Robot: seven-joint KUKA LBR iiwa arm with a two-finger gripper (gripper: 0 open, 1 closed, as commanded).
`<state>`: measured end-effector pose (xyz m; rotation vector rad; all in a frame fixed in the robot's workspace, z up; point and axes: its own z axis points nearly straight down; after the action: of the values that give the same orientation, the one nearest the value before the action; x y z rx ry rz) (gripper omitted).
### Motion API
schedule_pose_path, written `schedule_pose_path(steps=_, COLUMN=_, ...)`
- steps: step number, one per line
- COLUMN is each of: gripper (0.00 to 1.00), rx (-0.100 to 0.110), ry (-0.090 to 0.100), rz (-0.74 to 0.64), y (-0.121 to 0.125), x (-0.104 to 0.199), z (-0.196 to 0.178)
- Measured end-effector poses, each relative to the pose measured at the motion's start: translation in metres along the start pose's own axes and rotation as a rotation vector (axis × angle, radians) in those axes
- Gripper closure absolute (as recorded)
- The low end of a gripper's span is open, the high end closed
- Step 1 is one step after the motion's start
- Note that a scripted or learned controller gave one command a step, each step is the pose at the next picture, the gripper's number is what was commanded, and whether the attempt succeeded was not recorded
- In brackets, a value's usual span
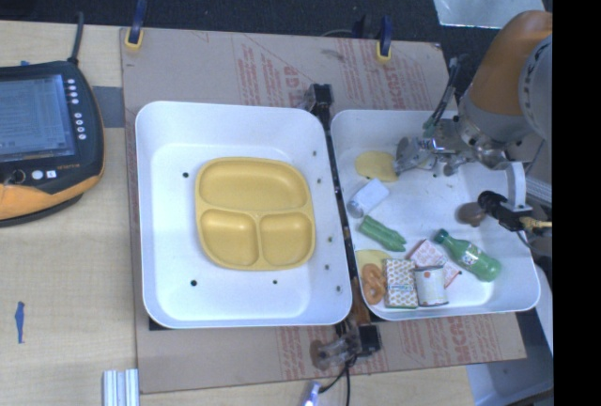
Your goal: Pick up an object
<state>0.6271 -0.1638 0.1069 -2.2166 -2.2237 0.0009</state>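
The right white bin point(512, 304) holds several small items. Among them are a flat yellow disc point(375, 164), a white-grey piece point(368, 197), a green pickle-shaped toy point(382, 232) and a green bottle point(468, 255). A pretzel point(373, 281), a printed box point(400, 284), a small can point(433, 286) and a brown lump point(470, 214) lie there too. My gripper point(419, 153) hangs over the bin's upper part, just right of the yellow disc. I see nothing held in it.
The left white bin point(150, 207) contains a yellow divided plate point(254, 211). A tablet controller point(42, 136) lies at the bench's left edge. Clamps point(383, 36) pin the cardboard sheet at the back. The arm's body point(507, 85) covers the right bin's upper right corner.
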Motion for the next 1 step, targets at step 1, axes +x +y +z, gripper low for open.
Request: schedule_pose_path(steps=1, gripper=0.0, rx=-0.001, ry=0.0, rz=0.0, y=0.0296, x=0.0208, z=0.0023)
